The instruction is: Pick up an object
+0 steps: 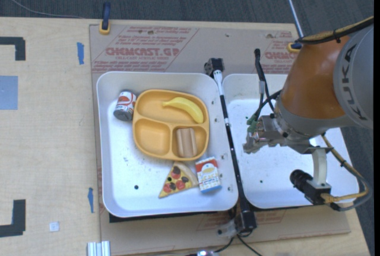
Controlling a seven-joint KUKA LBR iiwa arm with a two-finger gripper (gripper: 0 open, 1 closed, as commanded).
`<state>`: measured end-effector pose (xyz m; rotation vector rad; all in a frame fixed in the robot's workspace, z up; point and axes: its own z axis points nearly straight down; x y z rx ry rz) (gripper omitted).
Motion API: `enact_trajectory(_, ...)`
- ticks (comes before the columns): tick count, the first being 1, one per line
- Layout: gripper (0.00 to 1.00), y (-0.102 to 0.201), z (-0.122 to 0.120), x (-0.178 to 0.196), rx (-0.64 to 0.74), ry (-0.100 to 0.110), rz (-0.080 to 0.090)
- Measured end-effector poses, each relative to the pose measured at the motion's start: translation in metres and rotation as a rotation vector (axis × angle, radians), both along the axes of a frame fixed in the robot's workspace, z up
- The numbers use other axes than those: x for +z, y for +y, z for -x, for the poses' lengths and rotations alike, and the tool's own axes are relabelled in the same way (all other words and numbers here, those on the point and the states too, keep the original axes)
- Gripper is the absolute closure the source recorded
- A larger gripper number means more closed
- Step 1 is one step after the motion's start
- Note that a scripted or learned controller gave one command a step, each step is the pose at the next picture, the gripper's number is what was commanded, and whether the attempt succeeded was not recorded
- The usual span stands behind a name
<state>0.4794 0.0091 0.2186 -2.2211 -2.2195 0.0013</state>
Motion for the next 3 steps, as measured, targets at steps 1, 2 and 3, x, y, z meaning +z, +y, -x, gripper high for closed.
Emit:
enact_trajectory(1, 1.0, 0.006, 0.0, -0.001, 0.001, 0.001, 0.0)
enact_trajectory(2, 1.0, -0.018, 0.0, -0.012, 0.0, 0.001, 0.0)
enact_trajectory(3, 0.0, -0.018, 0.0, -0.012, 0.0, 0.0, 0.0)
